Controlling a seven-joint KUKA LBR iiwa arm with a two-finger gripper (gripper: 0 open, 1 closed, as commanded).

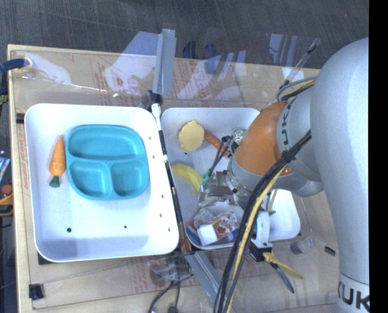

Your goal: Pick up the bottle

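One fixed overhead camera looks slantwise down on both bins

You had a bench with a pale, printed top, seen at a slant from above. Two shallow white bins sat directly on it, side by side and touching along their inner walls. The left bin was the wider one, its rounded corners close to the bench's left edge. The right bin lay partly under the arm. A grey upright bar stood at the far edge, just behind where the bins met.
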